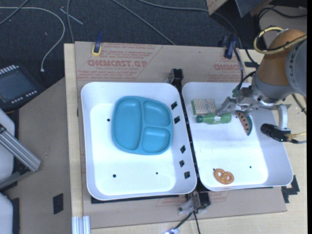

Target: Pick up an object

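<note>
Right bin (273, 177) centre open; green bottle (213, 118), grater (203, 106) crowd 10 o'clock, watermelon slice (245, 123) 1 o'clock, pretzel (224, 176) 7 o'clock.

Dark carpet (146, 13) — loose cables (44, 13), cardboard-topped bench (141, 55)

Even, bright overhead light; soft shadows and modest sharpness.

The two white bins (141, 189) are the brightest areas, close to washed out on their floors, with little surface texture left (the rims still read clearly). The blue tray (141, 126) shows a mild sheen but no hard glare. Shadows are faint and short, falling just beside objects; a soft one lies under the arm (275, 67) on the right bin's floor. The dark floor (146, 9) at the top stays dim yet legible, cables visible. Detail is slightly soft overall, with small items grainy. Straight tabletop (73, 130) edges show no marked bending toward the corners.
</note>
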Available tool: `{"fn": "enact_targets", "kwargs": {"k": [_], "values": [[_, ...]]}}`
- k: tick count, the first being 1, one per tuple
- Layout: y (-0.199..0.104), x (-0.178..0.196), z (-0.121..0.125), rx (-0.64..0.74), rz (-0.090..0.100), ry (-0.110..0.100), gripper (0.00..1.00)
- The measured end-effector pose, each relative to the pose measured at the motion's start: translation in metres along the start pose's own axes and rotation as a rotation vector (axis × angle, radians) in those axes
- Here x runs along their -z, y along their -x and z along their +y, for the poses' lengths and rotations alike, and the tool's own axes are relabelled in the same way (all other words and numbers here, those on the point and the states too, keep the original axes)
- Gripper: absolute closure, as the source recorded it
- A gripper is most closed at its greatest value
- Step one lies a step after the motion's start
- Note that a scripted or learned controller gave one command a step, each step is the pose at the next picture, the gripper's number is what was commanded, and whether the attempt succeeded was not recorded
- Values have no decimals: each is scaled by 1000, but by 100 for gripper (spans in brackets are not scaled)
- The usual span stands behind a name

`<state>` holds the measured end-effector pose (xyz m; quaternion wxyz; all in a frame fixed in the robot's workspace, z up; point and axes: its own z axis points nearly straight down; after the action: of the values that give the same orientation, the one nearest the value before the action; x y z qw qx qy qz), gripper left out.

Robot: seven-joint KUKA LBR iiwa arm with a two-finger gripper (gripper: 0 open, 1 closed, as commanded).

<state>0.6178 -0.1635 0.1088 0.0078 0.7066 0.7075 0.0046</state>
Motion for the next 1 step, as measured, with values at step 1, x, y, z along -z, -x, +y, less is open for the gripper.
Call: {"fn": "enact_targets", "kwargs": {"k": [1], "values": [[-1,12,2,-1,1,6,100]]}}
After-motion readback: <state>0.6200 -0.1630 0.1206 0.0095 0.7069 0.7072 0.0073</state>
